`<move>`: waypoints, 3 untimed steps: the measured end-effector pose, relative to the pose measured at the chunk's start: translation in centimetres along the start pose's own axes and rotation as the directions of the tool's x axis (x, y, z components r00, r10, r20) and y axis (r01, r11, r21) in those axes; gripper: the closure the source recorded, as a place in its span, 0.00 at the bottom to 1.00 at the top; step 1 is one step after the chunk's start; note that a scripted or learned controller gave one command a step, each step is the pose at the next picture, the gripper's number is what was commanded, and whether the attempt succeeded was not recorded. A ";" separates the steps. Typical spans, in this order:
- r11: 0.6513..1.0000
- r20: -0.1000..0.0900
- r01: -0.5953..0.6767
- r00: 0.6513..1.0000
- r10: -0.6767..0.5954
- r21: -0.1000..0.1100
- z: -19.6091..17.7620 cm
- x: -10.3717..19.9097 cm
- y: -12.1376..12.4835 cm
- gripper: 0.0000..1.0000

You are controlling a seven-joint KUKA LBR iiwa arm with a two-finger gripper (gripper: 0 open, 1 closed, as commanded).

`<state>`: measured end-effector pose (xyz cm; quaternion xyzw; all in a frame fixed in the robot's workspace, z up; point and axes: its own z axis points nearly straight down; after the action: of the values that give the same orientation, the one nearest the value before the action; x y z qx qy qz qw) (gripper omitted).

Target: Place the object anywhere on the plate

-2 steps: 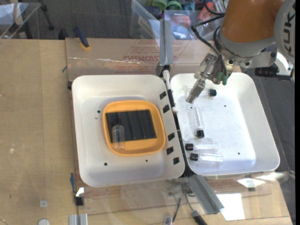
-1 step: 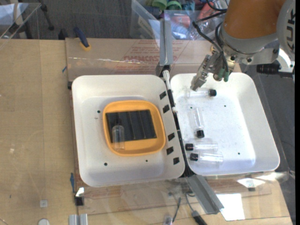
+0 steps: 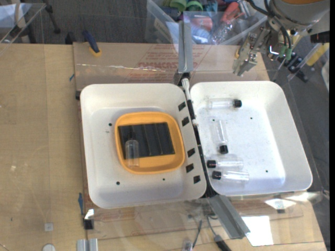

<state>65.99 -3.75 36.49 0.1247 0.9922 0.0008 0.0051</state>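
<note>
Risk starts on the left, where a clear vial (image 3: pixel 131 151) already lies on the yellow plate (image 3: pixel 178 158), resting across the plate's near-left rim and the dark ridged insert (image 3: pixel 152 138); you can judge that one placement looks done, but the vial sits close to the edge, and a nudge from the arm or a second vial dropped against it could roll it off into the left bin (image 3: pixel 97 140). Moving right across the black divider clips (image 3: pixel 189 140), the right bin (image 3: pixel 272 140) holds four more clear vials with black caps: one at the far side (image 3: pixel 224 103), one lying lengthwise in the middle (image 3: pixel 221 135), and two side by side at the near-left (image 3: pixel 226 164) and (image 3: pixel 230 175), touching or nearly so. That pair is your likeliest trouble: fingers closing on one may catch or push the other, and smooth round plastic will slip or spin out of a weak pinch. Transparent bodies on white are also hard to locate, so a program-driven grasp may close on nothing. At the far right the gripper (image 3: pixel 244 67) hangs above the desk beyond the right bin's far rim, its fingers apart by a narrow gap and carrying nothing. From there it must descend cleanly inside the rim; clipping the bin wall or the divider would shift everything.
</note>
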 end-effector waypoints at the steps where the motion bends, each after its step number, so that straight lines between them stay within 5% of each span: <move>1: 0.999 0.000 -0.049 0.999 0.049 0.002 -2.5 -1.5 -7.1 1.00; 2: 0.978 0.002 0.209 0.978 -0.209 0.003 -7.3 -2.9 -18.6 1.00; 3: 0.978 0.002 0.209 0.978 -0.209 0.002 -7.3 -2.9 -18.6 0.00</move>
<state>64.11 -22.45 43.74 0.0196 0.9998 -0.0009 0.0059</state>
